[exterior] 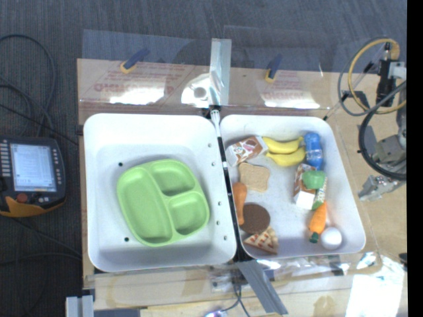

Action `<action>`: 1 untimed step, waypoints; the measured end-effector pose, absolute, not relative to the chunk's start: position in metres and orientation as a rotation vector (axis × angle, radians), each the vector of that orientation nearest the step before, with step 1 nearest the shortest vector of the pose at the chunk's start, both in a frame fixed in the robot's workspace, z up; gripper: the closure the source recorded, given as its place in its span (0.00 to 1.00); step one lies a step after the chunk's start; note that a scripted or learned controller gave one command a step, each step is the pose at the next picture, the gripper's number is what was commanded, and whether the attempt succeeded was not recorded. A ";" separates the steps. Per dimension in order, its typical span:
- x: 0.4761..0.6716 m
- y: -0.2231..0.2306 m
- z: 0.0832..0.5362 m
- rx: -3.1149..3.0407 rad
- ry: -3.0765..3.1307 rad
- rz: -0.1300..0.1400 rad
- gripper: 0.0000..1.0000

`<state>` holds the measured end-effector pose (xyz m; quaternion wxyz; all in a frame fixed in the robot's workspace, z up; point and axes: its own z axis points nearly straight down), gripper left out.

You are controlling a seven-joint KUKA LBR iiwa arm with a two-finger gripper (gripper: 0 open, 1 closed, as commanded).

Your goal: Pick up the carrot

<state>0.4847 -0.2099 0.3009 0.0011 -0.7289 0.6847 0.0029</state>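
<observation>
While I scan from the left, I count one green tray [163, 202] in the left bin [99, 177] and one carrot [318, 219] at the right bin's [344, 177] near right. Its long axis runs near-to-far, slightly tilted. My end effector [379, 187] hangs just right of it, beyond the rim; I cannot tell its opening.

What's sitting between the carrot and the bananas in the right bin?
In the camera view, a green-topped packet lies between the carrot and the bananas.
</observation>
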 end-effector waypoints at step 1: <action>0.485 -0.210 0.319 -2.642 1.692 0.004 1.00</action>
